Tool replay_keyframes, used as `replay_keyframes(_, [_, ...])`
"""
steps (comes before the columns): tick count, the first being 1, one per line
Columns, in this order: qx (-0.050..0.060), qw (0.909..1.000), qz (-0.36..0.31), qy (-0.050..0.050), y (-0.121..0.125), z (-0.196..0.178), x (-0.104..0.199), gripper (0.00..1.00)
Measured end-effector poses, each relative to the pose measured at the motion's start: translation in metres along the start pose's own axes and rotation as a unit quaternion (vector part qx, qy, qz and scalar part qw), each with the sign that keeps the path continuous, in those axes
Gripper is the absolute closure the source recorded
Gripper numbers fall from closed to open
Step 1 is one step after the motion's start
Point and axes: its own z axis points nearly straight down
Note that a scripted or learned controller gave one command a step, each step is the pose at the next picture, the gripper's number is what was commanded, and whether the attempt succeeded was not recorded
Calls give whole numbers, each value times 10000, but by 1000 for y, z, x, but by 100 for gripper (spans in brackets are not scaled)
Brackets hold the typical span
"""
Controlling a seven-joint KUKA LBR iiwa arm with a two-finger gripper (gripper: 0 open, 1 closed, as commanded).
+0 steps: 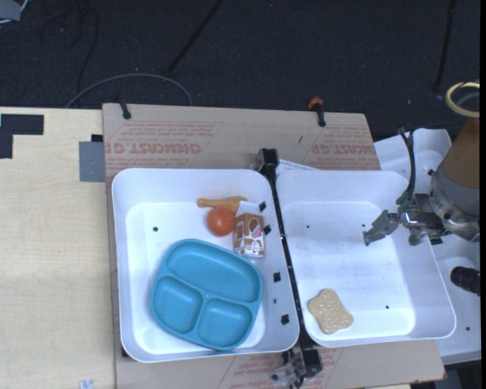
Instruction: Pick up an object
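Note:
My gripper (pixel 398 230) hangs over the right side of the right bin (pixel 348 186), its fingers spread open with nothing between them. A beige slice of bread (pixel 330 311) lies near that bin's front edge, well below and left of the gripper. The left bin (pixel 120 241) holds a blue divided plate (pixel 206 294), a red tomato (pixel 221 221), an orange carrot-like piece (pixel 223 203) and a small brown and white carton (pixel 249 236) standing by the divider.
The two bins meet at a black clamp strip (pixel 277 241). They rest on a cardboard sheet (pixel 227 140) over a pale wooden bench (pixel 40 241). The arm's orange and grey body (pixel 466 164) stands at the right edge.

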Motion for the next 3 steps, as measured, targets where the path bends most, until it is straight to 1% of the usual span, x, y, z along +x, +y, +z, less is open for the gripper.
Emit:
replay_keyframes(1, [-71,10000,-13,-16,3,-7,0,0])
replay_keyframes(2, [-35,10000,-12,-4,4,52,-8,0])
replay_keyframes(3, [-37,10000,-14,-1,-1,96,-8,0])
